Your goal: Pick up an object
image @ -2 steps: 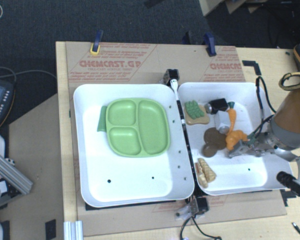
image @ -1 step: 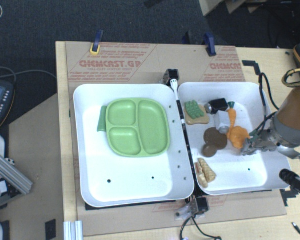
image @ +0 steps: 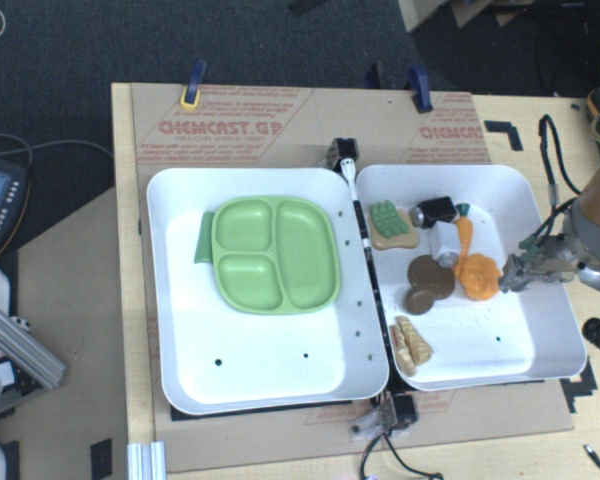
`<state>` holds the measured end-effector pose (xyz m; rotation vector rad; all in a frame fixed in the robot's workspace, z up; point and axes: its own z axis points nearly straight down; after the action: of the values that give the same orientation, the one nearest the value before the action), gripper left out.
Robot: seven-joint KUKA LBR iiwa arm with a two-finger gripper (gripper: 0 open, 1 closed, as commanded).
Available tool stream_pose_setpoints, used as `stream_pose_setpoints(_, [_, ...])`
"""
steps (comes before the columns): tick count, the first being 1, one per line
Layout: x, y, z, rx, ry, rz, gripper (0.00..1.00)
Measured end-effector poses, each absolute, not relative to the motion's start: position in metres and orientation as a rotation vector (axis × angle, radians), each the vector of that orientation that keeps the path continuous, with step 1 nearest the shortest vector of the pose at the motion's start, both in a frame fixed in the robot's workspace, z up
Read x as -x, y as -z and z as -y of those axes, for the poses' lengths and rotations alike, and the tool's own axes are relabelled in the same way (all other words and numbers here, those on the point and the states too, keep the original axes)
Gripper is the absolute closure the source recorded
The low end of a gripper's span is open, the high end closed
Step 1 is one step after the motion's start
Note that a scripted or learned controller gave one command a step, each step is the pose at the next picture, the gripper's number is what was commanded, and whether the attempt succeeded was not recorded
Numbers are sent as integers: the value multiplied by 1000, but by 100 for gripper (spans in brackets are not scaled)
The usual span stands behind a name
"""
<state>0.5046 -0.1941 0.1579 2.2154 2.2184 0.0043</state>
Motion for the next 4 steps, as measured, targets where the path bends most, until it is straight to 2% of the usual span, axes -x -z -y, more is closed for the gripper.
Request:
stream_pose_setpoints(1, [-502, -202, 193, -2215, -4, -2218, 100])
stream_pose_setpoints(2, [-503, -226, 194, -2216, -3, -2219, 100])
stream_pose_setpoints(3, [-510, -220, 144, -2217, -1, -2229, 100])
stream_pose_setpoints(4, [-505, -212, 85, -2218, 0, -2230, 100])
